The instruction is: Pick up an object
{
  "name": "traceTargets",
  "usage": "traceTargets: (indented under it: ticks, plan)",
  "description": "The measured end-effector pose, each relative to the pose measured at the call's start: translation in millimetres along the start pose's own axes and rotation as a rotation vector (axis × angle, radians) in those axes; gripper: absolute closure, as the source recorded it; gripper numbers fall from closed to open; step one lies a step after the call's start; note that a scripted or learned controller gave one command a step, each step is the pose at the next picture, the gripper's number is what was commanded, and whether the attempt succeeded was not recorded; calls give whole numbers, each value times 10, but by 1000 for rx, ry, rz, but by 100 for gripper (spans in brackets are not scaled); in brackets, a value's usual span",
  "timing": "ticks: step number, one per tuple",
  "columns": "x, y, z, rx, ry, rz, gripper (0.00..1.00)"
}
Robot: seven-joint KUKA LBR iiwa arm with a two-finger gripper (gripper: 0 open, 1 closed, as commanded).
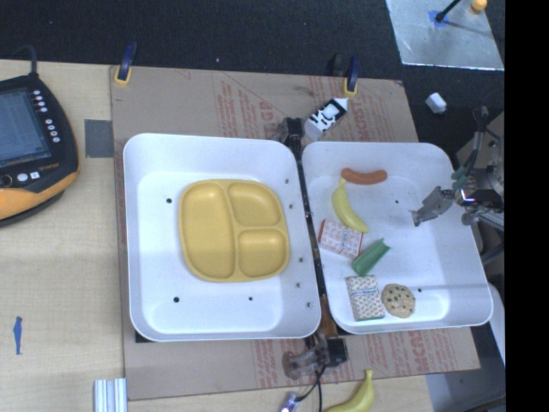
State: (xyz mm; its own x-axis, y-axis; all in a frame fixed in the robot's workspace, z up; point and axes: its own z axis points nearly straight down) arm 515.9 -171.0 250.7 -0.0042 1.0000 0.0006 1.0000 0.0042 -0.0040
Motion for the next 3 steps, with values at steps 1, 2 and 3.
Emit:
traceTargets:
  ticks: [1, 2, 3]
  plan:
    - [670, 231, 859, 2, -1, -3, 0]
    - [620, 869, 1521, 1, -2, -3, 0]
    - [553, 510, 1590, 1, -2, -2, 0]
